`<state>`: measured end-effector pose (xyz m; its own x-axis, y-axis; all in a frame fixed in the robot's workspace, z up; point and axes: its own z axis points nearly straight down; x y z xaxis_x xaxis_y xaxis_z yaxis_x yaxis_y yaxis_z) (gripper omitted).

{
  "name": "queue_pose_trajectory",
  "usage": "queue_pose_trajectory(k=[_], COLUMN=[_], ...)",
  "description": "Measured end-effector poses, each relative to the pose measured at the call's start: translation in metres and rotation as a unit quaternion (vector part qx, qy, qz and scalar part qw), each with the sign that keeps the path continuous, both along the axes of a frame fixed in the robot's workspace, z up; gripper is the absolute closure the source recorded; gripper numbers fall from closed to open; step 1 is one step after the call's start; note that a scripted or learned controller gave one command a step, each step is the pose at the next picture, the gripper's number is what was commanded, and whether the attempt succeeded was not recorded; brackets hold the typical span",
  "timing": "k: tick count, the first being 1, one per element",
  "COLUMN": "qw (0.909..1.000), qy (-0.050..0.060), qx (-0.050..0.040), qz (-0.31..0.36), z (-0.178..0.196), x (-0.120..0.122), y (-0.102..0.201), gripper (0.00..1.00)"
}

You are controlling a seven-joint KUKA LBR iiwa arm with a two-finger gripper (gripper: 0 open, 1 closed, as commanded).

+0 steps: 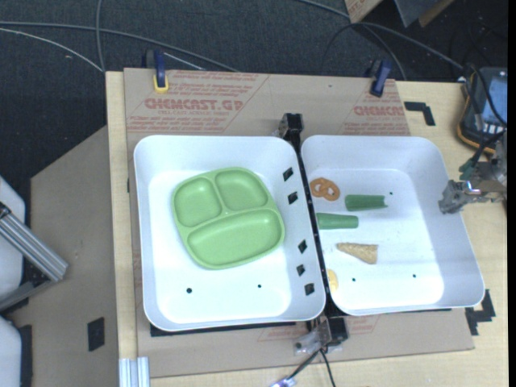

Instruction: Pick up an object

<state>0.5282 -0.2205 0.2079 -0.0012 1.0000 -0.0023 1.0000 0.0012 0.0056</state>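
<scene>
The right bin [427, 289] holds several small items. A brown pretzel [324, 189] lies at its upper left, and a dark green stick [365, 203] sits just right of it. Below them, a lighter green stick [336, 221] lies near the divider. A tan wedge [358, 252] rests lower down, and a small yellow piece [331, 279] sits by the bin's left wall. My gripper [457, 194] hangs at the bin's right rim, well apart from all the items, with nothing seen in it.
The left bin [161, 297] holds a green divided plate [228, 216]. Black clips run along the divider between the bins [300, 216]. Cables and a yellow-black device [484, 111] lie off the bench's right side. Blue clamps [160, 69] hold the back board.
</scene>
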Motion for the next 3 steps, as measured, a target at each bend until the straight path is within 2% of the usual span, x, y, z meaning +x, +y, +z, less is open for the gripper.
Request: queue_pose_trajectory(k=[2,3], qw=[1.0000,1.0000], qy=[0.004,0.002], qx=[0.0024,0.0021], qz=[0.001,0.002], z=[0.010,0.020], x=[-0.009,-0.005], y=[0.111,0.163], gripper=[1.00,1.00])
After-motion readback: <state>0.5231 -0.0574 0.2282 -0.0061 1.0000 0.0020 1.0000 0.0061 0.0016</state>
